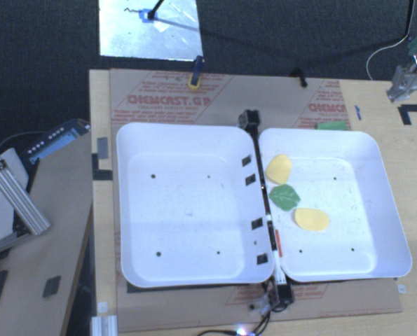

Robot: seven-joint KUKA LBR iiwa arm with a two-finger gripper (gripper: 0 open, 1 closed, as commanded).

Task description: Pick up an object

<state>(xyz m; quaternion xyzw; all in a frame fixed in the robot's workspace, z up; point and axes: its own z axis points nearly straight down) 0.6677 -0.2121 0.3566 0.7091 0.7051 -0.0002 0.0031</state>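
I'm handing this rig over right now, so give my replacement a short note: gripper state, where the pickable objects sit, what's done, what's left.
Gripper: nothing to report on it from the camera view.
Objects: all three lie in the right bin, near its left wall. Upper yellow piece is farthest back, the green leaf-shaped piece is in the middle, touching or nearly touching it, and the lower yellow piece is nearest the camera, just right of the green one.
The left bin has none of them.
Done: no object lifted yet; all rest flat on the bin floor.
Left: the whole pick. The lower yellow piece looks the least crowded.
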